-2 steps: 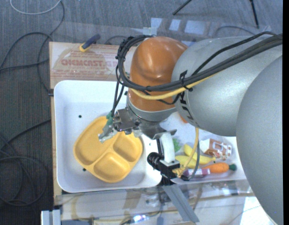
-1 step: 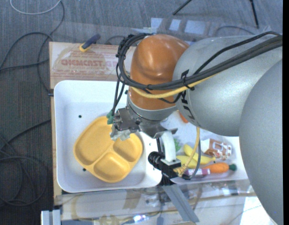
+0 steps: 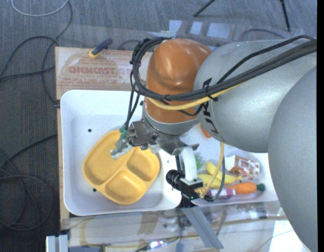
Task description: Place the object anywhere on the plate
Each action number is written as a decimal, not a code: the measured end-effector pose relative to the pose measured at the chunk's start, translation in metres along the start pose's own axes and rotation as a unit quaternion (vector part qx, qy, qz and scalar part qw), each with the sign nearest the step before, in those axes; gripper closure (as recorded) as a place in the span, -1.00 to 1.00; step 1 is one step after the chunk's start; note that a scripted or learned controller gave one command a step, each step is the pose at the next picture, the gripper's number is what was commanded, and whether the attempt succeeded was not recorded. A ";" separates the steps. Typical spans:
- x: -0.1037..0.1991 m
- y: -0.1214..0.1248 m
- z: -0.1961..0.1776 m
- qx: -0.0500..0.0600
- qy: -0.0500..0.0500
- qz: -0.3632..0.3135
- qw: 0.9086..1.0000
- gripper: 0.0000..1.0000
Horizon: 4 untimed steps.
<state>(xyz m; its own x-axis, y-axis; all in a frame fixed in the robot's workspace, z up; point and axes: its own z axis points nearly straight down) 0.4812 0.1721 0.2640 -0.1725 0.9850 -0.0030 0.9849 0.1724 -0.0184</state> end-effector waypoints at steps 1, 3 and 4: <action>0.001 0.000 -0.006 0.003 -0.001 -0.001 1.000 1.00; 0.045 0.046 0.041 -0.007 -0.003 -0.211 0.977 1.00; 0.025 0.097 -0.147 -0.009 -0.002 -0.118 0.993 1.00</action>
<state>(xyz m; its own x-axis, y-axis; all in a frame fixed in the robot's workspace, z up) 0.5750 0.2142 0.4087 -0.3992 0.9169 -0.0047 0.9169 0.3992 -0.0011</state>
